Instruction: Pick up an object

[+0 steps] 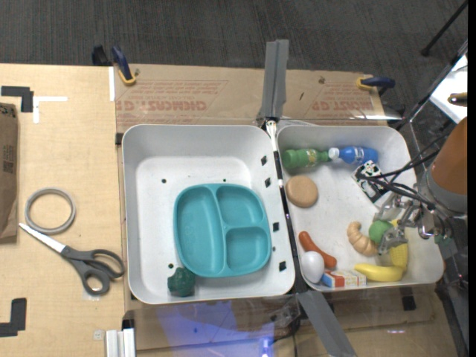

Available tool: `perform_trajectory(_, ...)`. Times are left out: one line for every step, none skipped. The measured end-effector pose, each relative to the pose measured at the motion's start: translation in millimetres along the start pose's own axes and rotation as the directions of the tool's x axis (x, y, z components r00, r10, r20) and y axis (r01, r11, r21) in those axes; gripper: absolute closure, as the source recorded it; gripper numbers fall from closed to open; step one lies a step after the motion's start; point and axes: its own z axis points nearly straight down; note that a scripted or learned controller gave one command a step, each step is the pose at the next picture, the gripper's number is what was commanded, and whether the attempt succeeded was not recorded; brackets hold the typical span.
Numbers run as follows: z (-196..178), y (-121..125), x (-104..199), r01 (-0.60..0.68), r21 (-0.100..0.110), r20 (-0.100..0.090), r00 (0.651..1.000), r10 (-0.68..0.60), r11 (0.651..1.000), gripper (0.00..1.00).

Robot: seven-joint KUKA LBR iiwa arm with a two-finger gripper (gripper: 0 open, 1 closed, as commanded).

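Observation:
My gripper (394, 227) is low in the right bin (338, 134), near its right wall. It hangs directly over a small green object (378, 231) and a yellow piece (400, 256), and touches or nearly touches both. A croissant (361, 239) lies just to its left and a banana (379, 273) just below it. Whether anything is gripped is hidden by the gripper body.
The right bin also holds a green bottle (305, 158), a blue bottle (355, 155), a tan bun (302, 191), a black-and-white toy (367, 174), an orange sausage (316, 248), a white egg (312, 265) and a small carton (343, 280). The left bin (149, 162) holds a teal divided plate (222, 229) and a dark green lump (181, 282). Scissors (82, 260) and a tape roll (50, 210) lie on the bench.

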Motion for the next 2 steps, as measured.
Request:
perform_trajectory(-134,45,14,-0.082,-0.002,-0.005,0.997,0.082,0.997,1.0)
perform_trajectory(3,96,45,0.071,-0.004,-0.008,0.997,-0.071,0.997,1.0)
